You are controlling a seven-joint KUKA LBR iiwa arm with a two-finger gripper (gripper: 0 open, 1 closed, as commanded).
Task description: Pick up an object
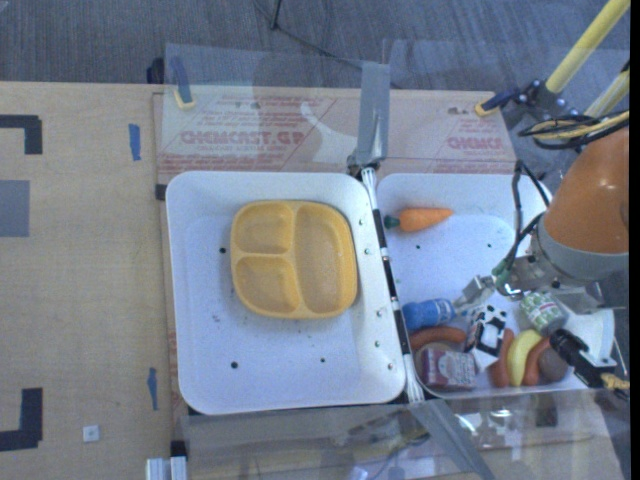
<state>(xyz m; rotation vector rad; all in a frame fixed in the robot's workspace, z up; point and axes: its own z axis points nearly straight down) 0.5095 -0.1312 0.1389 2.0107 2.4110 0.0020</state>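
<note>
My gripper [492,308] hangs low over the front part of the right bin [470,243], under the grey and orange wrist. Right around it lie a blue bottle-like object [430,313], a red sausage [436,336], a dark red pouch [450,368], a green and white item [541,311] and a cluster of yellow and reddish toy food [520,358]. An orange carrot [420,218] lies apart at the back of the same bin. The wrist hides part of the pile, and I see nothing lifted off the bin floor.
The left bin [200,348] holds a yellow divided plate [295,258]. A ridge [385,278] separates the two bins. Cables and yellow rods [585,48] crowd the back right. Wooden bench [80,268] extends to the left.
</note>
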